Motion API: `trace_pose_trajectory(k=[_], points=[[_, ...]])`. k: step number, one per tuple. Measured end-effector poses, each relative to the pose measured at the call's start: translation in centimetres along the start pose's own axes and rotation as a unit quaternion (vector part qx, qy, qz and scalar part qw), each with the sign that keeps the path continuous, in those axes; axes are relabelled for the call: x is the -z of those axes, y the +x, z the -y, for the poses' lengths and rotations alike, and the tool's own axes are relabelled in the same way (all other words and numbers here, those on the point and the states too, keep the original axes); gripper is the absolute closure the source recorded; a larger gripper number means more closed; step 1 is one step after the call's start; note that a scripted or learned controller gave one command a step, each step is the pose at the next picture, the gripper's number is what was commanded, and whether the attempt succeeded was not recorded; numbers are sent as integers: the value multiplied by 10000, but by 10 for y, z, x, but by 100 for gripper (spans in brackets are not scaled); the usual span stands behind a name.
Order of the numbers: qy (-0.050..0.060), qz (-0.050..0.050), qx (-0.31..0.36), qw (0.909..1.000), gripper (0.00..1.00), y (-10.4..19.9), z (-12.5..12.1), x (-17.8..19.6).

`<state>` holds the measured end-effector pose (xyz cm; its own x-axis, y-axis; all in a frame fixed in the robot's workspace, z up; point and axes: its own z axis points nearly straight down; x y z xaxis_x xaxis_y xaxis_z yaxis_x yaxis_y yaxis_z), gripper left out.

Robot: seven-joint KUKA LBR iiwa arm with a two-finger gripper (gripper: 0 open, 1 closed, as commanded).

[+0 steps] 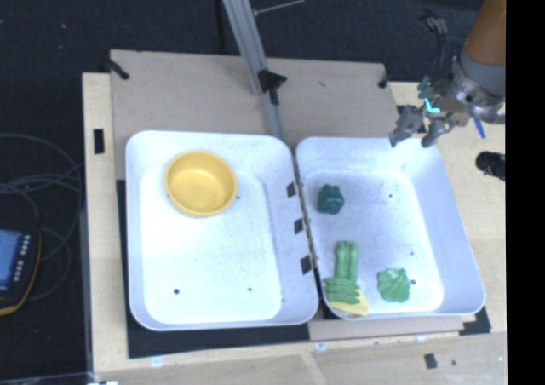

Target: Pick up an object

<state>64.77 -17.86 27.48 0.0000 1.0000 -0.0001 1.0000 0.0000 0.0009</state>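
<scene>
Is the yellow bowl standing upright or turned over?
Upright. The yellow bowl in the left bin shows its open hollow and rim facing up.

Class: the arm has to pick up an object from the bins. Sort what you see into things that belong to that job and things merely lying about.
Belongs to the job:
claw
yellow bowl
dark green lump
green and yellow toy
light green piece
white bins

Lying about:
handheld controller
cables
metal rail

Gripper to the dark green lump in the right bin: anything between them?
Nothing; the camera view shows bare white bin floor between the gripper and the dark green lump.
</scene>
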Motion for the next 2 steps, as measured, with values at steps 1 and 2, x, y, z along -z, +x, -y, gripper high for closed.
trace_pose_trajectory(k=[1, 2], points=[[0, 1, 1, 10000, 0, 0, 0, 0], [22, -2, -1, 10000, 0, 9, -2, -50]])
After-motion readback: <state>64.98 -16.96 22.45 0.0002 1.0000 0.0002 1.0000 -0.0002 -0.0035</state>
